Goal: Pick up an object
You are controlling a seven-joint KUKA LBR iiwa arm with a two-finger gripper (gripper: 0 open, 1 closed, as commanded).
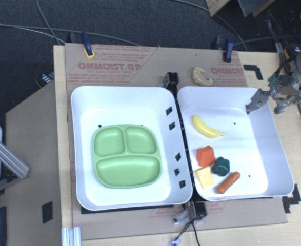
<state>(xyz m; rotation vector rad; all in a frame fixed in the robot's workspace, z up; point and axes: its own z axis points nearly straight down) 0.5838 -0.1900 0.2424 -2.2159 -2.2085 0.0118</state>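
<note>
- The gripper point(255, 105) is what I check first: it hangs over the far right corner of the right bin point(273, 137), and I read its fingers as spread apart with nothing between them and touching none of the objects.
- I count one bench board point(63, 137) under everything, held by two clamps along its far edge, a blue and yellow one point(87, 47) on the left and a blue one point(228, 49) on the right.
- I count two white bins side by side, the left bin point(83, 137) touching the right bin along their shared middle edge.
- One green divided plate point(126, 155), with three compartments, lies in the middle of the left bin, towards its near edge.
- Five small objects lie in the right bin, all well apart from the gripper.
- One yellow banana point(206, 127) sits near the bin's left edge, about midway along it.
- One sausage point(228, 183) lies tilted by the near edge.
- One red block point(205, 156) sits below the banana, just beside one dark teal lump point(221, 166).
- One pale yellow block point(204, 177) sits at the near left corner, touching the red block.
- One tan scrap point(202, 76) rests on the board beyond the right bin's far edge.
</note>
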